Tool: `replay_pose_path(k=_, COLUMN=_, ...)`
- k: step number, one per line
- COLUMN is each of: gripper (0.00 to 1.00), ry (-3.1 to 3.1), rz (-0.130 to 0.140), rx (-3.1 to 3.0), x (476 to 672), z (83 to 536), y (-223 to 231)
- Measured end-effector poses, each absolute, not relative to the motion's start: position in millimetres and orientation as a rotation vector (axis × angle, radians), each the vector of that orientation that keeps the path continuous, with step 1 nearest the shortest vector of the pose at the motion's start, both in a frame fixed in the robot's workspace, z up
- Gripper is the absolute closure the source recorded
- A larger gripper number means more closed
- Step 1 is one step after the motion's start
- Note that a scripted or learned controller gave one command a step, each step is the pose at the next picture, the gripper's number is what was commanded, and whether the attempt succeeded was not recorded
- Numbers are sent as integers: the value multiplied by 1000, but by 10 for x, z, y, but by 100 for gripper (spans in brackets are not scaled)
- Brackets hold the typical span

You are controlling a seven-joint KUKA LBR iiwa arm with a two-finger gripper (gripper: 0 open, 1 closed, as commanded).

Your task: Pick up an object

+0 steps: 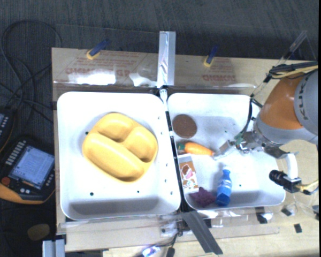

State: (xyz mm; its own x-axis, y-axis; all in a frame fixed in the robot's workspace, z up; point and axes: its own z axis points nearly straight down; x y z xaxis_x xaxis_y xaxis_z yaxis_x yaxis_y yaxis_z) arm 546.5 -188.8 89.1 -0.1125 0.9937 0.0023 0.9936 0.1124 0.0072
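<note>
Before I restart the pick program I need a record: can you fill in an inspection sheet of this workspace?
Surface: wooden bench bearing two white bins.
Job's things: left bin holds a yellow bread-shaped object; right bin holds a brown disc, carrot, blue spray bottle, purple object, small printed box.
Clutter: yellow-blue clamps at the bench's far edge.
Gripper: gripper low in the right bin, beside the carrot.
Cables: black cables on the floor, left.
Surroundings: handheld pendant, dark carpet.

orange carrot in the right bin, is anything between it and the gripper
Nothing visible stands between them. The gripper sits just right of the orange carrot, with bare floor of the right bin between. The brown disc lies above the carrot, the blue bottle below, both off that line.
</note>
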Motion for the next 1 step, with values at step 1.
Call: replay_pose_path(k=1, gripper=0, ry=2274, rz=7, rx=2151, x=4868, z=898, y=-1471)
